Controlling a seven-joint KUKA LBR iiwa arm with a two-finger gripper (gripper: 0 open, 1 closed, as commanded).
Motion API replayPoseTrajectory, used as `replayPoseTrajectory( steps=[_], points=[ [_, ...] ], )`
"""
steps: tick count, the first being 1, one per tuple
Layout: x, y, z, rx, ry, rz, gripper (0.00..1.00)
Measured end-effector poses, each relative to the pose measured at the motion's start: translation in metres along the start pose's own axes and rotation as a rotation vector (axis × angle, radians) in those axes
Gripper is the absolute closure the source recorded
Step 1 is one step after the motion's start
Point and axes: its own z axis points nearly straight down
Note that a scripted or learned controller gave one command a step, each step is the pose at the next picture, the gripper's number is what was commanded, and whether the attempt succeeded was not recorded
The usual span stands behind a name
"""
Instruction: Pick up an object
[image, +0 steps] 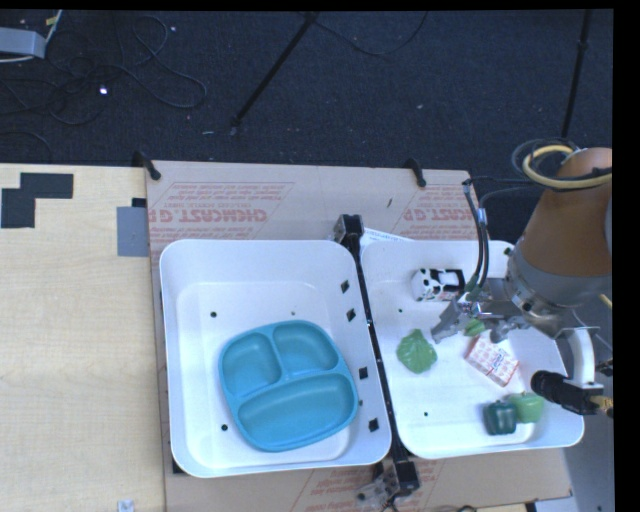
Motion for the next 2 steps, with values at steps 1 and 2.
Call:
replayPoseTrajectory(
  steps=[1, 2],
  points=[
    [0.000, 0.002, -0.007, -0.011, -0.001, -0.002, 0.00],
    [0.005, 0.005, 0.056, -0.006, 0.000, -0.002, 0.00]
  ],
)
